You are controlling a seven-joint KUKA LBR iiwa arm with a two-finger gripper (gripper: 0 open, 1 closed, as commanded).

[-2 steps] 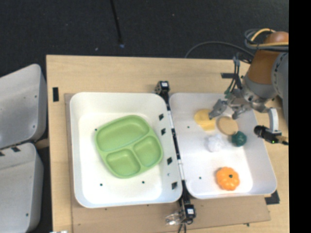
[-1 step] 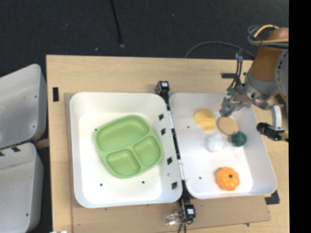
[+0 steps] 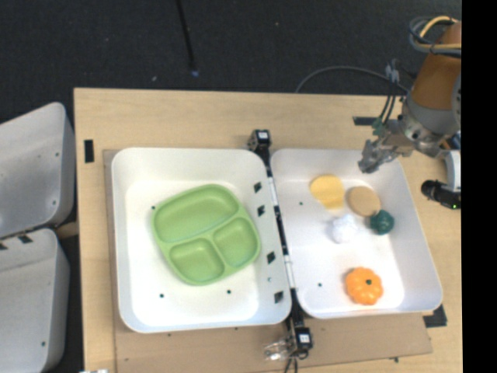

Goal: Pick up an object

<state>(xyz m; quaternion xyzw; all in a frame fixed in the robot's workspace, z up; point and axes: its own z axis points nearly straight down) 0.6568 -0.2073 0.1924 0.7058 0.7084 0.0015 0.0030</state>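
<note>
The right bin (image 3: 311,286) holds a yellow piece (image 3: 328,190), a tan round piece (image 3: 363,200), a dark teal piece (image 3: 381,222), a small white lump (image 3: 342,228) and an orange pumpkin-like toy (image 3: 363,285). My gripper (image 3: 371,159) hangs over the bin's far right corner, up and to the right of the yellow and tan pieces, apart from all of them. Nothing shows between its fingers.
The left bin (image 3: 136,286) holds a green three-compartment tray (image 3: 204,233). A black clip (image 3: 259,139) sits at the far end of the divider between the bins. Cables loop over the bench behind the right bin. White panels stand off the bench's left side.
</note>
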